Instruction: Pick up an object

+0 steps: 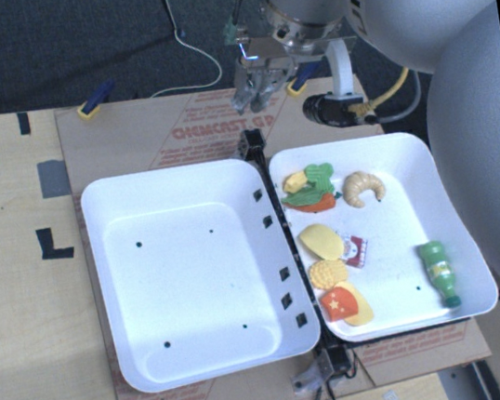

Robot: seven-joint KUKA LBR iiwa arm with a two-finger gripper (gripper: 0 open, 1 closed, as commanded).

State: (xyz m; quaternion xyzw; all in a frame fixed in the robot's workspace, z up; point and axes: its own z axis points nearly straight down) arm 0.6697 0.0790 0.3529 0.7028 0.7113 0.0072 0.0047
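Arm (455,68): grey, bulking in from the right, orange band above the wrist; raised beyond the far rims of the bins.
Bench (22,306): pale wood, brown board under both bins.
Left bin (172,183): shallow, white.
Right bin (412,154): shallow, white; carries all candidate items, most crowded against its left wall.
Pincer (255,93): poised over the board behind the bins, well apart from every item; nothing seen between the fingers; spread of fingers too blurred to tell.
Green bottle (439,274): lying alone near the right wall, clear space around it. Judged best target: descend straight above its middle, close across the narrow width.
Croissant (363,188): tan, curved, fairly free-standing; second choice.
Leafy green piece on red (312,189): touching neighbours; risk of nudging.
Yellow chip-like piece (322,241), corn (328,273), red-and-yellow piece (345,304): stacked in a column along the left wall; awkward clearance.
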